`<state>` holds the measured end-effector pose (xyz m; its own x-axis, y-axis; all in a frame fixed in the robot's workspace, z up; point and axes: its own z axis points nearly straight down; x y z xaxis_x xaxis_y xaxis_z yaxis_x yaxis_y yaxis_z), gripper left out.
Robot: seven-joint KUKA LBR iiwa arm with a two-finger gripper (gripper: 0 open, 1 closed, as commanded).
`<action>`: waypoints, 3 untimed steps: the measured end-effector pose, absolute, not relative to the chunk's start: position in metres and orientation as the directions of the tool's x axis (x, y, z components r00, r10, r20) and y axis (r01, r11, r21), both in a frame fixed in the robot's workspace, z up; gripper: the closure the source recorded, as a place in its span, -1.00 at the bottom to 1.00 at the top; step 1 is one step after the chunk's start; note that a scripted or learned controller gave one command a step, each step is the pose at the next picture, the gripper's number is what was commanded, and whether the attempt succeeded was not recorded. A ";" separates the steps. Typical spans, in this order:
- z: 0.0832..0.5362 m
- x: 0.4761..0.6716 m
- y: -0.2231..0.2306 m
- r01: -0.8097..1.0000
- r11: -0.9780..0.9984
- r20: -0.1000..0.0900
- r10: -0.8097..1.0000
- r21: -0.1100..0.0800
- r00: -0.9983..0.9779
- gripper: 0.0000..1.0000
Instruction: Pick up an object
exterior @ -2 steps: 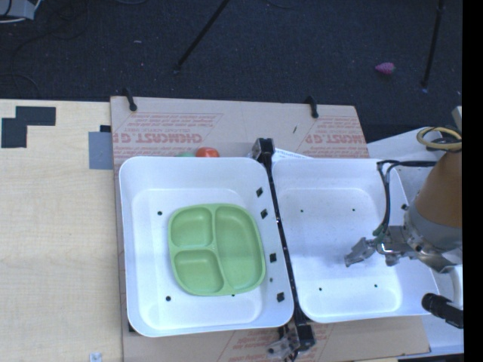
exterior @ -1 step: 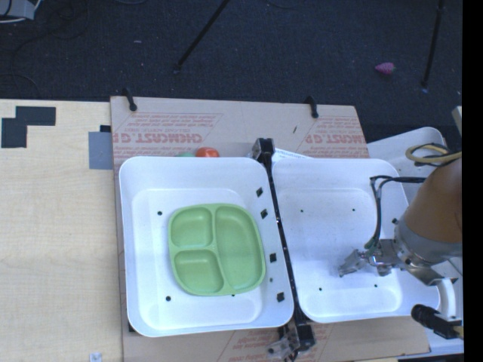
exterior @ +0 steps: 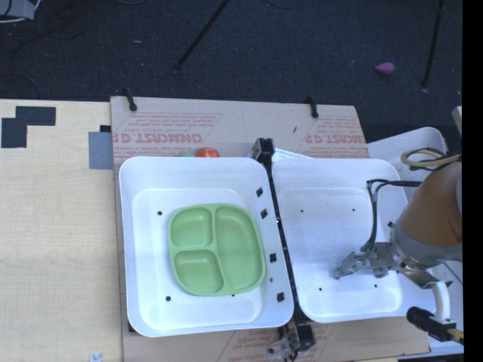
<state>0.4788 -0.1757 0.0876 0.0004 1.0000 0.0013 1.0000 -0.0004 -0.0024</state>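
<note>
A light green divided plate [exterior: 216,249] with three compartments lies flat in the middle of the left bin [exterior: 143,202]. My gripper [exterior: 356,265] is low over the floor of the right bin [exterior: 324,194], near its front right corner, far from the plate. The grey arm with its orange band [exterior: 434,210] reaches in over the bin's right rim. I see nothing between the gripper's metal parts, and their spacing is not readable from this angle.
A small orange-red object [exterior: 207,153] and a bit of green sit behind the left bin's far rim on the cardboard [exterior: 226,127]. A black clamp strip [exterior: 275,240] runs between the bins. Cables [exterior: 423,157] loop at the right.
</note>
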 end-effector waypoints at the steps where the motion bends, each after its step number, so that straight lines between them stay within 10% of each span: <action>1: 0.099 0.480 -0.177 1.000 -0.005 0.002 1.000 -0.001 0.005 1.00; 3: 0.191 0.487 -0.177 1.000 0.001 0.000 1.000 0.002 -0.001 1.00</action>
